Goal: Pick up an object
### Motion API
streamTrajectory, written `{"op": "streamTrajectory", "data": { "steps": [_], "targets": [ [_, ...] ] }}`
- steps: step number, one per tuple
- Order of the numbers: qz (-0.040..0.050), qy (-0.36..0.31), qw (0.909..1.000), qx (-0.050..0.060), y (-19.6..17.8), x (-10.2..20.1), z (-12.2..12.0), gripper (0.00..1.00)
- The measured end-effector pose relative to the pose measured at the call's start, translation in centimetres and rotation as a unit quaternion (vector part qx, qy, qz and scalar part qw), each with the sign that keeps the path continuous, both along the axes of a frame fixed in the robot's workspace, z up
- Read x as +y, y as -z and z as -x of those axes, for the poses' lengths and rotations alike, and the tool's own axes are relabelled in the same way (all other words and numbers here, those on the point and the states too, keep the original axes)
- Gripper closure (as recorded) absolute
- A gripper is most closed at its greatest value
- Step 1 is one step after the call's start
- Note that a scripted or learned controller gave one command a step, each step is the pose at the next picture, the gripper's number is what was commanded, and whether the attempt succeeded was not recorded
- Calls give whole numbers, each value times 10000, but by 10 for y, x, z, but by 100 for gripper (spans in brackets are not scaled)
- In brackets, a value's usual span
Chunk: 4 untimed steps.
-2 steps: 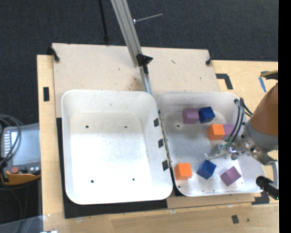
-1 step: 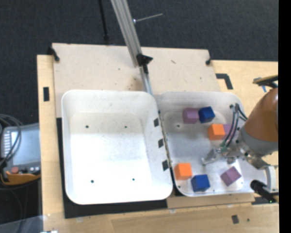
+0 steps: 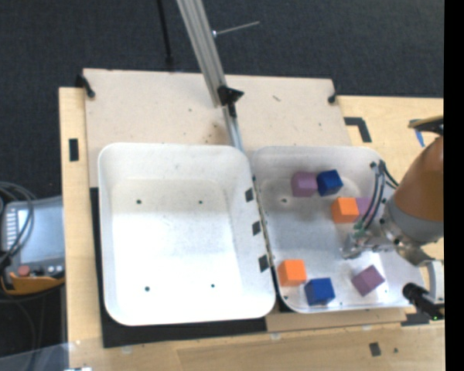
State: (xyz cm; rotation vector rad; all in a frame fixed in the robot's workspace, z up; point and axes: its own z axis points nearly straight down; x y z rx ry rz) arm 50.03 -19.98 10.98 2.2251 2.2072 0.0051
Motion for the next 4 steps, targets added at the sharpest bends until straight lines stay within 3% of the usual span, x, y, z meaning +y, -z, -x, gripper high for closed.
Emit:
{"op": "streamTrajectory", "data": {
  "steps": [1, 2, 3, 4],
  "targets": [
    [-1, -55, 10000, 5, -46, 2, -8, 100],
    [1, -59, 10000, -1, -100, 5, -1, 100],
    [-6, -64, 10000, 19, -113, 4, -2, 100],
    [-17, -78, 10000, 29, -106, 59, -12, 100]
  ]
}}
